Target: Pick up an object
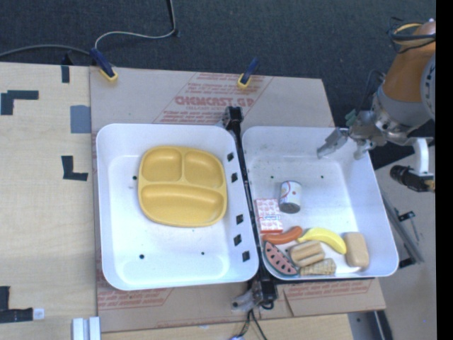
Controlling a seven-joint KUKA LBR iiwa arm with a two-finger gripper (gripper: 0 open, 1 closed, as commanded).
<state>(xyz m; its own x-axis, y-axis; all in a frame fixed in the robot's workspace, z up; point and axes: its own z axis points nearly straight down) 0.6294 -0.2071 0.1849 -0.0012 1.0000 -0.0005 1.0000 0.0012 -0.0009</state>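
My gripper [347, 146] hangs over the far right corner of the right bin [311, 144], with its two fingers apart and nothing between them. Below it in that bin lie a small tin can [289, 196], a red-and-white packet [268, 214], a hot dog sausage [282, 234], a banana [323, 239], a watermelon slice [280, 259], a bread roll [307, 251], a cracker [319, 266] and a tan loaf [356, 250]. All of them are well clear of the gripper.
The left bin [117, 211] holds a yellow divided plate [182, 186]. A black clamp strip [237, 176] runs between the two bins. Yellow clips [105, 66] hold the cardboard sheet at the back. The arm's orange band [409, 69] rises at the right edge.
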